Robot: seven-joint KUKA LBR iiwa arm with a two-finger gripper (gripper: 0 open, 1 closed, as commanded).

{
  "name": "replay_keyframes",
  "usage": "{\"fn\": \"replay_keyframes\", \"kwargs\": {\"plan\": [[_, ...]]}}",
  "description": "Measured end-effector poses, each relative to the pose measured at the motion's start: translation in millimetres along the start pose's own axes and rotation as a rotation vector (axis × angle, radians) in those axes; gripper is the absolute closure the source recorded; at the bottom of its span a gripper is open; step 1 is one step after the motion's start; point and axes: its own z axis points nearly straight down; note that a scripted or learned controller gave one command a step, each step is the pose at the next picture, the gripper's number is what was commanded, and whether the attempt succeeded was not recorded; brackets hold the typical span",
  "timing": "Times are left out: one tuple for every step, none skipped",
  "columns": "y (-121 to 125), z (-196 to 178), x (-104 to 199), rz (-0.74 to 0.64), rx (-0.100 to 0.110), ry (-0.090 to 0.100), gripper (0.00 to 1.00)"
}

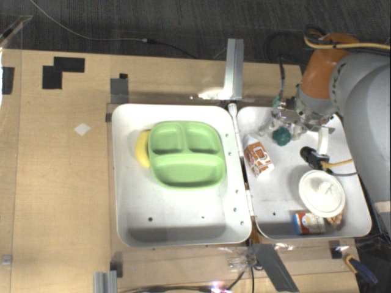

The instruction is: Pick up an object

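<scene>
Grey arm [366, 96]; orange band [319, 73]

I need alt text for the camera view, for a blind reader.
The gripper hovers at the back of the right bin near a teal object. The left bin holds a green divided tray.

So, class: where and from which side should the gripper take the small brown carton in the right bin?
A judgement: take the brown carton across its narrow sides, coming straight down from above. It lies flat and slanted in the right bin, near the dividing wall, with bare floor on its right side.
</scene>
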Motion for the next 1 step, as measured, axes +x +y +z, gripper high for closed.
{"fn": "replay_keyframes", "kwargs": {"plan": [[2.3,-10.6,0.5,-0.006,-0.004,-0.002,1.0]]}}
